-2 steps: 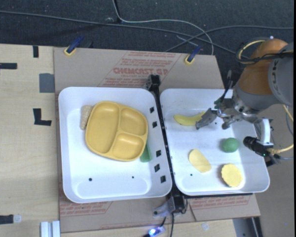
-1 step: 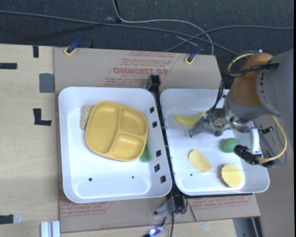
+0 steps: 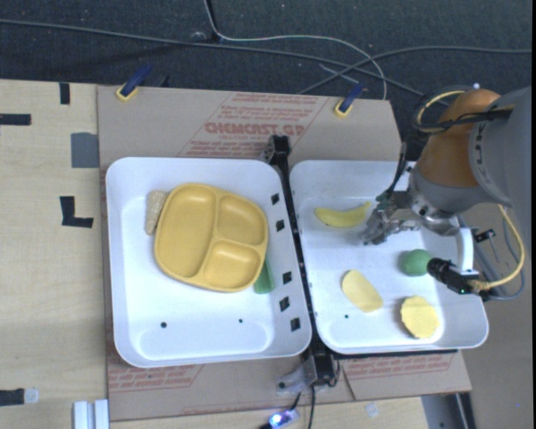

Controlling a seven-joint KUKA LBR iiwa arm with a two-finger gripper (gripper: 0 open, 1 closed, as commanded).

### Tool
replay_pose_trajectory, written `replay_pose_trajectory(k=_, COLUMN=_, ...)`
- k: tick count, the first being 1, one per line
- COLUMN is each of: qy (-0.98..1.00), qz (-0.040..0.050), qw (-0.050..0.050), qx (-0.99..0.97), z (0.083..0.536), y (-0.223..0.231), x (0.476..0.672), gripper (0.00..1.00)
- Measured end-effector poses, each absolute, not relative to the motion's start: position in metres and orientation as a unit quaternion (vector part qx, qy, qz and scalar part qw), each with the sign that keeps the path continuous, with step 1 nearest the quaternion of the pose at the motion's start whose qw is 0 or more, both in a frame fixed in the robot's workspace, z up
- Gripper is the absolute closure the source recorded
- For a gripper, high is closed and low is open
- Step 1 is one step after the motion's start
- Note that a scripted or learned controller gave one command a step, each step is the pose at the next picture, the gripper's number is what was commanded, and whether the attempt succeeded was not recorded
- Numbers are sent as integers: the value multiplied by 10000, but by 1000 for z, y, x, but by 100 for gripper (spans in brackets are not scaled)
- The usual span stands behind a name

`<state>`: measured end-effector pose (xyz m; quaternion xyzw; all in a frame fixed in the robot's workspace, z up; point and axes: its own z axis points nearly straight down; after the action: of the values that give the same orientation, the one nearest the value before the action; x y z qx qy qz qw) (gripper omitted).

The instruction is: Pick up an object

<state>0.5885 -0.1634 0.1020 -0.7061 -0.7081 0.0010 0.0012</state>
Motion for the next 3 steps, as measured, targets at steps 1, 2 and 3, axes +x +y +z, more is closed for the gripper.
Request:
replay_pose_trajectory(k=1, qy=-7078, qz=-11, qw=-15, qx=-7064, z=164, y=-160, x=594, gripper=100)
replay_pose_trajectory(k=2, qy=-7077, qz=-7, qw=-14, qx=-7065, z=224, y=-160, x=588, gripper=100)
replay_pose_trajectory(k=3, qy=-7078, qz=-7, qw=-15, qx=-7064, z=267, y=-160, x=589, gripper=100)
